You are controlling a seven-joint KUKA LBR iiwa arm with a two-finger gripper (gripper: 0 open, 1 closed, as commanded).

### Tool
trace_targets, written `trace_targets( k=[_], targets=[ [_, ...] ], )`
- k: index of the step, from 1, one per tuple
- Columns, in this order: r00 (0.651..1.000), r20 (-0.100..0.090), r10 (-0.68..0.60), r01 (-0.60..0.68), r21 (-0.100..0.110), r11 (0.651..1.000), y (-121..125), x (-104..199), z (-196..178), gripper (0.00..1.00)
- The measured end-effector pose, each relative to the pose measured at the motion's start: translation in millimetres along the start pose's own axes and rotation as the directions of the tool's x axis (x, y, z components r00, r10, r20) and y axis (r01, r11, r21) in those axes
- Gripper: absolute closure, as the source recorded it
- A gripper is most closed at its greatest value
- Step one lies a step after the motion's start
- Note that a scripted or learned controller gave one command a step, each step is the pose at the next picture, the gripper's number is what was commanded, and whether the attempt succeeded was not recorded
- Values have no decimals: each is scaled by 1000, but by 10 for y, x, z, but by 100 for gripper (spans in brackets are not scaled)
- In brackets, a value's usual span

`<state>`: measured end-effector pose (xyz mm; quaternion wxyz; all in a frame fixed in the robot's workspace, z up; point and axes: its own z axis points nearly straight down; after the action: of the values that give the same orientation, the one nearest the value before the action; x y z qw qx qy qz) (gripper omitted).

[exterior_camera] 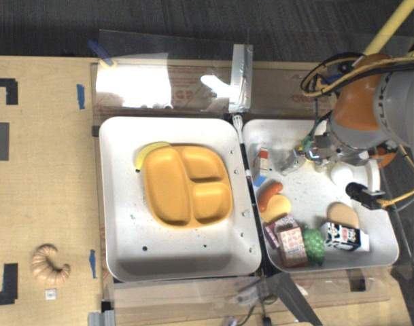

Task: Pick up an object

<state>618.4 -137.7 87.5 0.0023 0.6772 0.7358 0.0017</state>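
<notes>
My gripper (295,160) hangs over the upper middle of the right bin (387,250), reaching in from the grey arm with the orange band. Just left of it stands a small white tube with an orange cap (262,161). Below lie a red and orange fruit (271,197), a pink-brown box (291,242), a green object (315,245), a black and white carton (342,237), a tan bread-like piece (342,213) and a white ball (340,175). I see nothing held in the gripper.
The left bin (118,250) holds an orange divided plate (186,184) with a yellow banana (147,151) poking out from under it. A tan croissant-shaped toy (50,263) lies on the bench at the far left. Yellow cables loop above the arm.
</notes>
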Motion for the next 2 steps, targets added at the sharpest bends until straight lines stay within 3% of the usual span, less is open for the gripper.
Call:
trace_targets(
  k=[1,2],
  targets=[
    [995,-44,-88,91,63,994,351,-383,41,0],
    [996,-18,-86,87,59,994,341,-490,-80,100]
  ],
)
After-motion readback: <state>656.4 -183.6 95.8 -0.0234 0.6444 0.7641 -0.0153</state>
